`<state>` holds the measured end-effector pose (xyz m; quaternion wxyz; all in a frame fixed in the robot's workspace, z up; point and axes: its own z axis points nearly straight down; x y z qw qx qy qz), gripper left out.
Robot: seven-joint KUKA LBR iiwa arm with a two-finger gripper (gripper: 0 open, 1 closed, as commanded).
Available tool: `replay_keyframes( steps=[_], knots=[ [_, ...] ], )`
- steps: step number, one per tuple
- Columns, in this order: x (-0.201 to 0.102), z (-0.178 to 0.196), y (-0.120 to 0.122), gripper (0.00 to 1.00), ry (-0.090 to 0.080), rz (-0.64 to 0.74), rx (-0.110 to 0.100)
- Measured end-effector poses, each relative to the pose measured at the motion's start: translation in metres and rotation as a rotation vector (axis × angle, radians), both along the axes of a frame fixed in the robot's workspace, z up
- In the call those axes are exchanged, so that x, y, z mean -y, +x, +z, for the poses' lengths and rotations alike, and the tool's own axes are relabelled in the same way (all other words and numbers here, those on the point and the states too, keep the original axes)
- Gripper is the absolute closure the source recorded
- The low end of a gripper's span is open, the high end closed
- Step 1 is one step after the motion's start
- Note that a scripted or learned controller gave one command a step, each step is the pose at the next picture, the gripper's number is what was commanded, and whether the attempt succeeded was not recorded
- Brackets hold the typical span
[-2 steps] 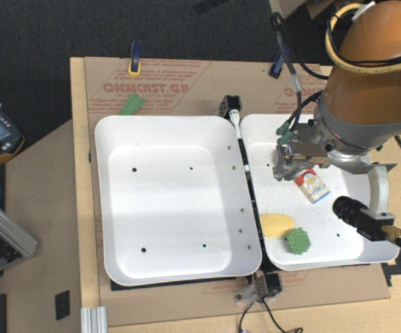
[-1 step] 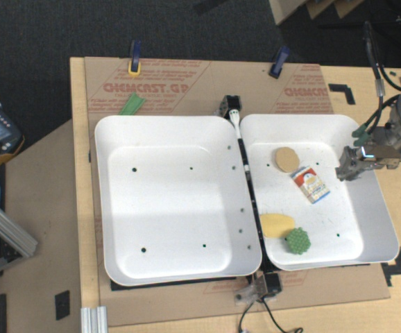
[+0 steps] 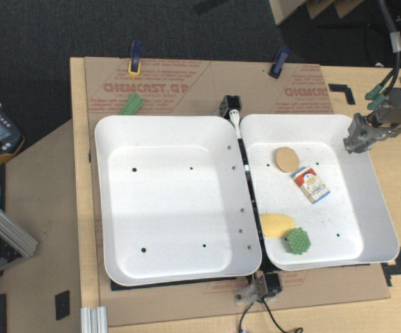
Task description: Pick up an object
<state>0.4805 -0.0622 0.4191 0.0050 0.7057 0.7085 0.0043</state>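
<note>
gripper (image 3: 356,136) at the right bin's (image 3: 367,200) far right rim, finger state unclear, tan round piece (image 3: 287,159), small red-and-white box (image 3: 310,184), yellow piece (image 3: 276,225), green bumpy ball (image 3: 297,241) inside that bin

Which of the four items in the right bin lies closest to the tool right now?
The tan oval piece, highest up in the right bin, lies closest to the tool. The red and white box, yellow piece and green ball lie farther.

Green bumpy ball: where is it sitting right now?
The green bumpy ball lies in the right bin, near its front edge, touching the yellow object on its left, with the small red-and-white box farther back.
</note>
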Motion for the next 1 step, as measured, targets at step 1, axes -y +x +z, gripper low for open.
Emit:
replay_keyframes(
  steps=[1],
  knots=[
    [-0.0377, -0.0931, -0.002, 1.0, 0.002, 0.0, -0.022]
  ],
)
